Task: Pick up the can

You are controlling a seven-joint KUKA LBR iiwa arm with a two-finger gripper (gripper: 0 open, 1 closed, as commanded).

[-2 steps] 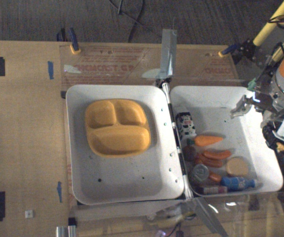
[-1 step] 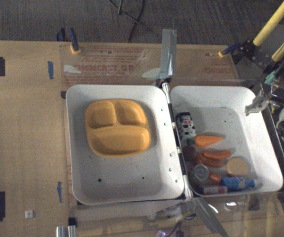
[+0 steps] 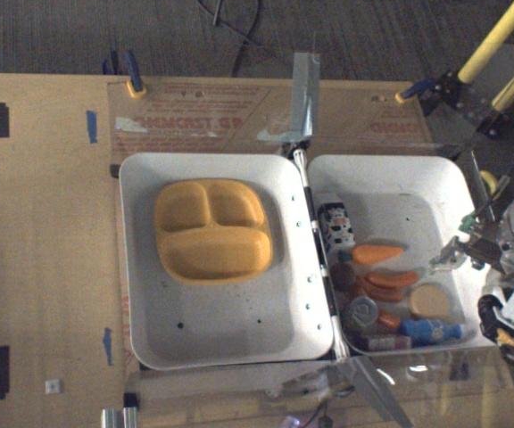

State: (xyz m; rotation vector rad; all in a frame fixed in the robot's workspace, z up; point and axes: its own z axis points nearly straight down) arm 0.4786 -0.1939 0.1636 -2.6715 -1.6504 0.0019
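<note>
I see the gripper [image 3: 449, 255] at the right bin's [image 3: 418, 178] right wall, finger state I cannot tell, can [image 3: 362, 312] apart from it, near 1 blue bottle [image 3: 431, 331].

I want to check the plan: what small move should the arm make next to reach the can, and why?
Probably move the gripper left and toward the near edge, over the can. The can lies in the right bin among toy food, while the gripper hovers at that bin's right rim.

Mirrored, illegible red print on the cardboard sheets [image 3: 186, 121]; nothing readable.
</note>
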